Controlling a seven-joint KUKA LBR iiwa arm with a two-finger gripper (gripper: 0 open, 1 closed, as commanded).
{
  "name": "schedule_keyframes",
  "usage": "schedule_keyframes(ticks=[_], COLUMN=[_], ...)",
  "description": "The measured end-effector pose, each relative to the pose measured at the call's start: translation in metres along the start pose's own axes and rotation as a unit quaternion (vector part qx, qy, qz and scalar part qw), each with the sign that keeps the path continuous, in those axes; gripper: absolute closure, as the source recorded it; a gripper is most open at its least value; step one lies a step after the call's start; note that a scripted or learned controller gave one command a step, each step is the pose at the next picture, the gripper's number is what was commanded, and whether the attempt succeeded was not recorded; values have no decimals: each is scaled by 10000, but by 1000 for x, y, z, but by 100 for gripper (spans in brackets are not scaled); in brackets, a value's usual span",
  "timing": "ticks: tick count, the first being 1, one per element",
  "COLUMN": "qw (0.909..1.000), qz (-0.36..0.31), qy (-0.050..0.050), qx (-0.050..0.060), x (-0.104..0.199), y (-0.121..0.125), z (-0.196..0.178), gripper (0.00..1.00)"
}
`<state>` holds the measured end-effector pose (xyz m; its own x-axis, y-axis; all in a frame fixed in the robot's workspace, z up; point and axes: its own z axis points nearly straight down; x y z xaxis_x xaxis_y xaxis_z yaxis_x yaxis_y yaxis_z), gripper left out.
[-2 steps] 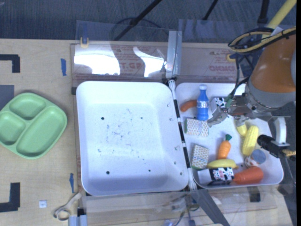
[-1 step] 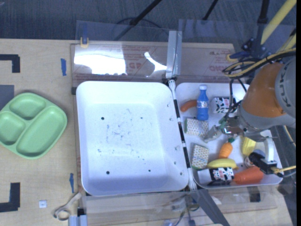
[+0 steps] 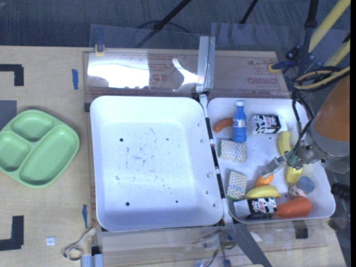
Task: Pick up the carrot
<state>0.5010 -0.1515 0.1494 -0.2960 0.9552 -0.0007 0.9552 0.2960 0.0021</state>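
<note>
carrot [image 3: 293, 206] | orange (tapered) | lying flat | right bin, front corner

Two bins sit side by side, the left bin [image 3: 147, 160] beside the right bin [image 3: 322, 204]. In the right one, a bottle [image 3: 240, 122] stands at the back, a carrot [image 3: 293, 206] lies along the front, and a banana [image 3: 262, 192] lies just behind it. A divided plate [image 3: 36, 147] rests on the bench, left of both.

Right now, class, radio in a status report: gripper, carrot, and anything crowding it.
Gripper low in right bin, mid-bin. Carrot loose at near edge, not gripped. Banana and milk carton crowd its left end.
</note>
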Motion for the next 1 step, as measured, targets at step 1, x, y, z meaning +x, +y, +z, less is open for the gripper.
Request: schedule_keyframes(ticks=[1], qw=[9974], qz=[726], qy=[-14], qx=[-35], x=[27], y=[6], z=[59], gripper=[0])
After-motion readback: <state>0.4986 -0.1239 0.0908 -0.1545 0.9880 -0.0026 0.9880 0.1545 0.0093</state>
